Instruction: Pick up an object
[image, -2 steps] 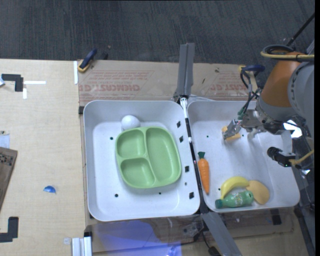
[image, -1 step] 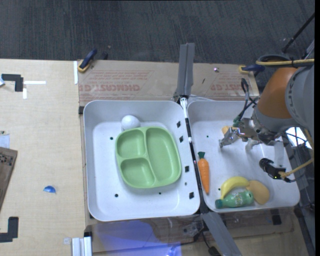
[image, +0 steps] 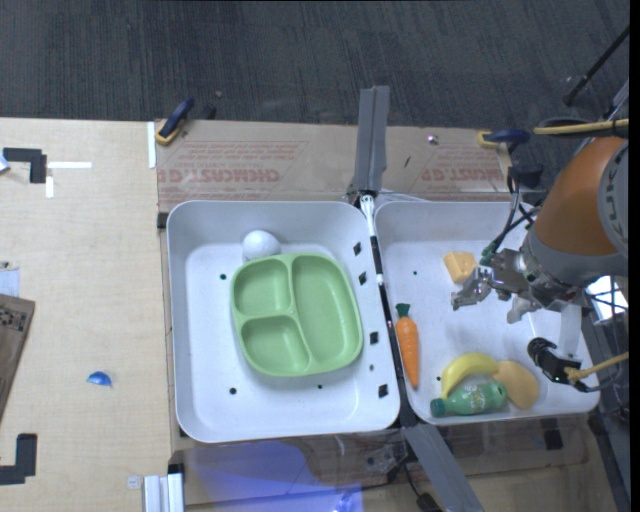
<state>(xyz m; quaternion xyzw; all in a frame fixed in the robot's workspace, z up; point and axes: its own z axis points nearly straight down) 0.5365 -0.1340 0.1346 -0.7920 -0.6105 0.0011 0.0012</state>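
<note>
Lying low in the right bin (image: 420, 225), the green bottle (image: 470, 400) and banana (image: 465, 368) are waiting while the gripper (image: 478, 291), fingers spread and pinching nothing, is hovering beside the yellow block (image: 459, 265), seemingly lining up a grasp.

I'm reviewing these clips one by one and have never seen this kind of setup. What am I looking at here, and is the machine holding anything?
One fixed camera looks down at a slant on two white bins. The grey and orange robot arm reaches in from the right; its gripper hangs over the right bin, nothing visibly between its fingers. That bin holds a toy carrot, a banana, a green bottle and yellowish pieces. The left bin holds a green divided plate and a white ball.
</note>
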